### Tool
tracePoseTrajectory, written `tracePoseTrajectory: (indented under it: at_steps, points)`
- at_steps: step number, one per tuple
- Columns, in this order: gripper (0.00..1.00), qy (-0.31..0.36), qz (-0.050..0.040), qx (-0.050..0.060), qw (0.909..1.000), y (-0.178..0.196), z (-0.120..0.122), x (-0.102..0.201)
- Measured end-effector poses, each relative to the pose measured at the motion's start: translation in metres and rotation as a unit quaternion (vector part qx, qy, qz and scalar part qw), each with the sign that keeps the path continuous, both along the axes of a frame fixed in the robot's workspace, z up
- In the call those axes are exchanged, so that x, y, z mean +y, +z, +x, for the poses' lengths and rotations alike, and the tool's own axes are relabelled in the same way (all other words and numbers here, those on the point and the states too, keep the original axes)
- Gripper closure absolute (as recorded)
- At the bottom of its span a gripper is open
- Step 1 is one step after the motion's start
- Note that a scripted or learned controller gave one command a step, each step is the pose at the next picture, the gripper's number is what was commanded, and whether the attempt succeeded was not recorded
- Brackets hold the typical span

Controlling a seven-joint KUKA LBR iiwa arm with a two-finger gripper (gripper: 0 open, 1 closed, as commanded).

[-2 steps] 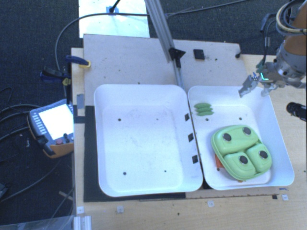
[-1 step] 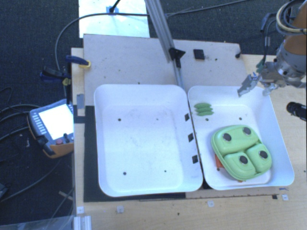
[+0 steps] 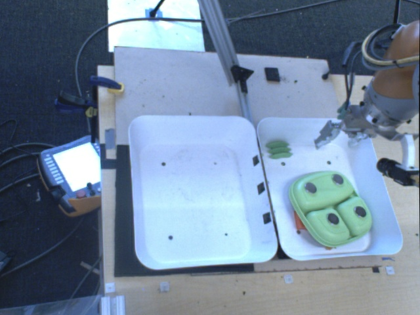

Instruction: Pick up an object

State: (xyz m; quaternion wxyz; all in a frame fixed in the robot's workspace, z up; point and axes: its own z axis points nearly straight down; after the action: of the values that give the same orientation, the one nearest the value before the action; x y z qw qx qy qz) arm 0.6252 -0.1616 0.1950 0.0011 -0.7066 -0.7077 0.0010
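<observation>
In the right bin (image 3: 392,240) lies a large light-green moulded piece (image 3: 331,209) with three rounded lobes, each with a dark spot. A bit of orange (image 3: 298,224) peeks out from under its left edge. A small green ribbed piece (image 3: 279,149) rests near the bin's far left corner. My gripper (image 3: 339,136) hangs over the far right part of this bin, above and apart from the big green piece. Its two fingers stand spread, with nothing between them.
The left bin (image 3: 141,195) sits beside the right one, joined by black clips (image 3: 260,188). A slanted metal pole (image 3: 220,28) crosses the back of the bench. A small black block (image 3: 272,75) lies behind the bins. A teach pendant (image 3: 72,172) rests off the bench's left side.
</observation>
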Motion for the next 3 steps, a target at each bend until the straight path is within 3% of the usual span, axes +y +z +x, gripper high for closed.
tracePoseTrajectory:
  at_steps: [2,3]
  points:
    - [0.00,0.001,-0.0002,0.000,1.0000,-0.105,0.010,0.004]
    - [1.00,0.002,-0.0010,-0.004,1.0000,-0.090,0.012,0.004]
